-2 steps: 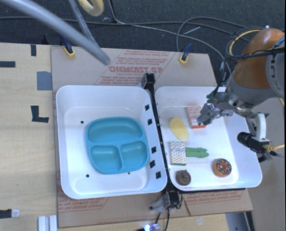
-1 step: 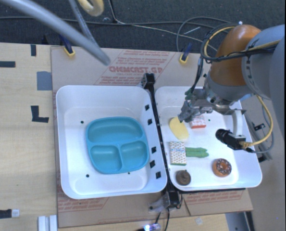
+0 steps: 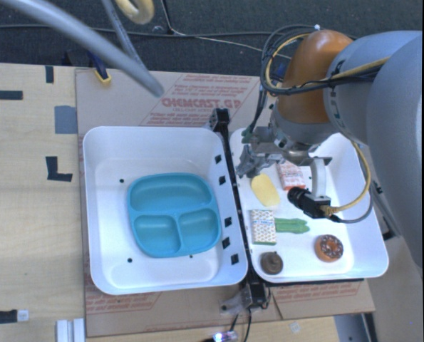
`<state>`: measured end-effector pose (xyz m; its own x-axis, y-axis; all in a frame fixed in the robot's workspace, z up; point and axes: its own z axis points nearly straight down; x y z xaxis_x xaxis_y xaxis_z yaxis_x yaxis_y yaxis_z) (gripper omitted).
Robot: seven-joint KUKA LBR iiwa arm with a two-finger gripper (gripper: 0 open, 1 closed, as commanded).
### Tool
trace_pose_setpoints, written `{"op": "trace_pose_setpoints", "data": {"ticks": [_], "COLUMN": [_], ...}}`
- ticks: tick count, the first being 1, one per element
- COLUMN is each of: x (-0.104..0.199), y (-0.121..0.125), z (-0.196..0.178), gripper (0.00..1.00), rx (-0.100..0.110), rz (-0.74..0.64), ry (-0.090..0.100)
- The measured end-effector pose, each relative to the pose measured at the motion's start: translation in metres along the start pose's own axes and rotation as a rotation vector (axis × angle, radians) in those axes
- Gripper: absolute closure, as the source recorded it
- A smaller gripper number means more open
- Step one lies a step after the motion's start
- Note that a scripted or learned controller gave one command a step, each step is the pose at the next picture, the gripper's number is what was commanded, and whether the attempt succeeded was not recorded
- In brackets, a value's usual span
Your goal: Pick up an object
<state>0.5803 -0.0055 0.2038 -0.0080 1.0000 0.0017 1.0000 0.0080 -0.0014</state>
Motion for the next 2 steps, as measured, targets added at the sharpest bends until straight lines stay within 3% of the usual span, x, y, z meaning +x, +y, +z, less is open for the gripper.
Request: {"op": "trace_pose_setpoints", "data": {"ticks": [1, 2], "x": [0.052, 0.102], "y": [0.012, 0.038], "z": [-0.018, -0.011], "gripper": [1.00, 1.00], "rx": [-0.002, -0.001], "rz": [0.001, 0.002], "ry": [0.000, -0.001]}}
